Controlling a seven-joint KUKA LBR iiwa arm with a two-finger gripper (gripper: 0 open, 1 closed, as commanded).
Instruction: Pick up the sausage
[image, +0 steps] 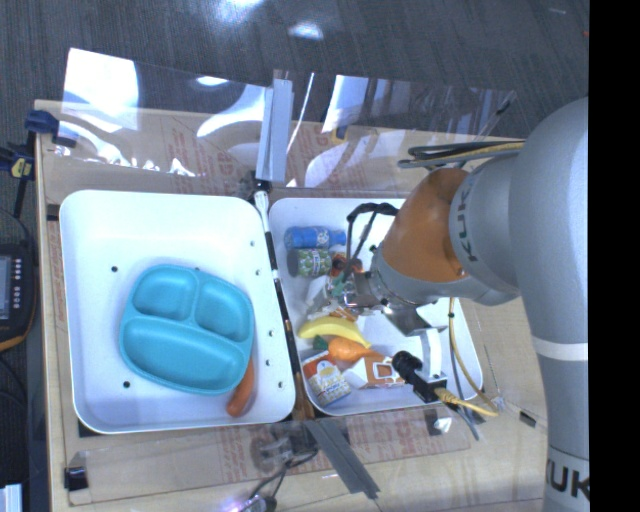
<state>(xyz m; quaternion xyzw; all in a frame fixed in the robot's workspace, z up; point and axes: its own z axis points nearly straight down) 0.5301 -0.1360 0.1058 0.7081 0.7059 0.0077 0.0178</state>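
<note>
Sausage (240, 393) is seen in the left bin (90, 300), against the blue tray (187, 327). Gripper (345, 290) is lowered over the right bin (465, 365); its opening cannot be told.

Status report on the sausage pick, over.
End effector low in right bin, over the clutter. Sausage in left bin, beside blue tray.

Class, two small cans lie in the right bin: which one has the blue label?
The upper can, nearer the bin's far wall; the can below it looks greenish-grey.
</note>
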